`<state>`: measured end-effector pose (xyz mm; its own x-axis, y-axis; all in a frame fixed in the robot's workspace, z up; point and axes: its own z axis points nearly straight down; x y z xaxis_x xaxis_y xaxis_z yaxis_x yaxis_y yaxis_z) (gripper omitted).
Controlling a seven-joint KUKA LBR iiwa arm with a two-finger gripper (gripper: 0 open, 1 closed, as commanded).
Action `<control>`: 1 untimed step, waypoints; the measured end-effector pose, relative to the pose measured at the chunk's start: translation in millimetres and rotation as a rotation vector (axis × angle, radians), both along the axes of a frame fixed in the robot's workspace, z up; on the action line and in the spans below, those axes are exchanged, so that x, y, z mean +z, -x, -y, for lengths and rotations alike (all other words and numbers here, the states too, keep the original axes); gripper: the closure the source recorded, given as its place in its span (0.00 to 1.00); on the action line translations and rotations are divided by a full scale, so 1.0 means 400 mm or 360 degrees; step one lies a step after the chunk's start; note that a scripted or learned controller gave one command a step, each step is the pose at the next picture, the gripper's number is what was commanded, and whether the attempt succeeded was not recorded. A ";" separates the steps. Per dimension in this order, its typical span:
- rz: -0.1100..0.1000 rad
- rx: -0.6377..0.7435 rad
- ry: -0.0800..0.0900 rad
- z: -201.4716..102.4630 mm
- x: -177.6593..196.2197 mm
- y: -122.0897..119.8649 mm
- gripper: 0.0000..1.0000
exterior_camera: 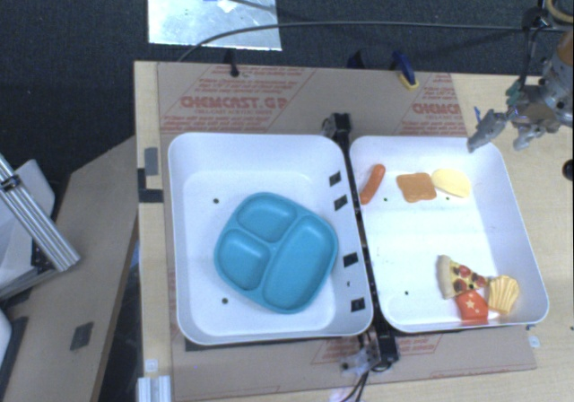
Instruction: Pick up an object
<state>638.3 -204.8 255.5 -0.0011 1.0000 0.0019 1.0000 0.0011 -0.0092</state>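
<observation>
pincer (504,132) hangs open and holds nothing, above the far right corner of the right bin (516,212). just below and left of it lies the yellow slice (451,182), beside the toast (415,187).

- two shallow white bins are sitting side by side: the left bin (193,212) and the right bin (516,221).
- one blue divided plate (276,251) is lying in the left bin, showing three compartments.
- six small food pieces are lying in the right bin: one hot dog (371,183), one brown toast slice (415,187), one pale yellow piece (451,182), one pizza slice (457,276), one red piece (473,305) and one ridged yellow piece (503,293).
</observation>
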 end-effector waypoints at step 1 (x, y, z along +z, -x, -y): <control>0.0018 0.0005 0.0004 -0.002 0.018 -0.006 0.00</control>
